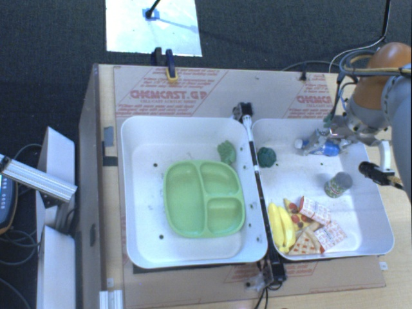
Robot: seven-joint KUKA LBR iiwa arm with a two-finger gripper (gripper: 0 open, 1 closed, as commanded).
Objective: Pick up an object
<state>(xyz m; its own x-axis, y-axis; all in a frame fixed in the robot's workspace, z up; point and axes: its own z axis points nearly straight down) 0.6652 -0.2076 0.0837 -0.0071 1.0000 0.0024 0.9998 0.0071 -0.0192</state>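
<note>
Bench (193, 89) was a tan board with red lettering, standing on dark carpet; a pale square sheet (153, 18) lay on the floor well beyond it, and grey metal framing (38, 179) stood far off on the side opposite the arm. Two shallow white bins sat side by side on the board, touching along a black divider. The gripper (320, 143) hung low over the far part of the right bin (380, 237), close to that bin's back wall, with the grey arm and its orange band rising behind it. Whether its fingers were apart or closed could not be told; a small blue object (331, 150) lay right at the fingers, contact unclear. A small cylindrical can (337, 185) lay tilted nearer the camera than the gripper, close by. A dark green lump (266, 156) sat toward the divider from the gripper. Yellow bananas (281, 224) and red-and-white packets (318, 221) were heaped in the near corner, farther off. Left bin (138, 140), well away, held a light green divided plate (205, 198) and a green clump (226, 151)
</note>
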